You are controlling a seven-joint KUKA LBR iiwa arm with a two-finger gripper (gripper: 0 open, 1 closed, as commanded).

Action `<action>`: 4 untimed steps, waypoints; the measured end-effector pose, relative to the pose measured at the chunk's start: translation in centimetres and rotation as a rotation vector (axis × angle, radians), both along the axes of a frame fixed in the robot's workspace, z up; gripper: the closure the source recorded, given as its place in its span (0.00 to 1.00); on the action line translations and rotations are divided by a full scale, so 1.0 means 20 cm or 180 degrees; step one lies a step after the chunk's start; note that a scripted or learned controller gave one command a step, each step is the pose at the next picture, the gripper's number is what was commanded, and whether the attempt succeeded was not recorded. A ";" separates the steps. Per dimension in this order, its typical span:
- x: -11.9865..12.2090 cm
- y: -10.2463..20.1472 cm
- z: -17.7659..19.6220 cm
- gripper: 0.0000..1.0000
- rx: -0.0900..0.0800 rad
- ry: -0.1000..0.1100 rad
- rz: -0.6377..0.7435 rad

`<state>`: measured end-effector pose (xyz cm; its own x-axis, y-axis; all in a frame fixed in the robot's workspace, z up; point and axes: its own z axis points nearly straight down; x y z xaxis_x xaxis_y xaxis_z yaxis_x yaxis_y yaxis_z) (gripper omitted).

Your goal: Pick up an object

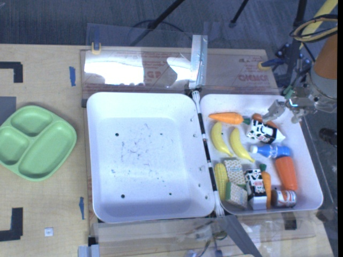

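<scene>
We take the right bin (313,167) as our landmark. It holds all the candidates for picking: a carrot (226,118) near its far left corner, two bananas (231,141) just below the carrot, a black-and-white cow toy (261,131) toward the far middle, a blue bottle-like item (272,152) just nearer than the cow, a large orange carrot toy (286,173) on the bin's right side, a corn cob (220,177) along its left wall, and a cluster of small packages and a can (284,198) at the near edge.

The gripper (286,110) hangs over the far right part of this bin, just beyond and to the right of the cow toy. Its two fingers look spread apart, one reaching left toward the cow and one to the right, and we see nothing between them.

We judge the step in hand to be the approach: the arm is over the bin but no object is grasped yet. The nearest target appears to be the cow toy, with a small orange piece (259,118) lying against it. The next move, in our view, calls for a short shift inward over the chosen item, then a straight descent with the fingers straddling it before they close. The crowding there could let a neighbour be nudged.
</scene>
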<state>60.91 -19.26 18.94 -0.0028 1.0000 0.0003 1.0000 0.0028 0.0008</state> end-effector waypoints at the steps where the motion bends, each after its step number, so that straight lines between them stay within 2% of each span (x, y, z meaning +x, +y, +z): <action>1: -0.20 0.42 -0.15 0.00 0.0002 0.0006 0.0128; 2: -0.22 0.47 -0.47 0.00 -0.0001 -0.0003 0.0192; 3: -0.22 0.47 -0.43 1.00 0.0001 -0.0009 0.0184; 4: -0.22 0.47 -0.43 0.00 0.0001 -0.0008 0.0185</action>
<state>56.45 -9.86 10.43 -0.0608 0.9982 0.0004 0.9981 0.0608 0.0035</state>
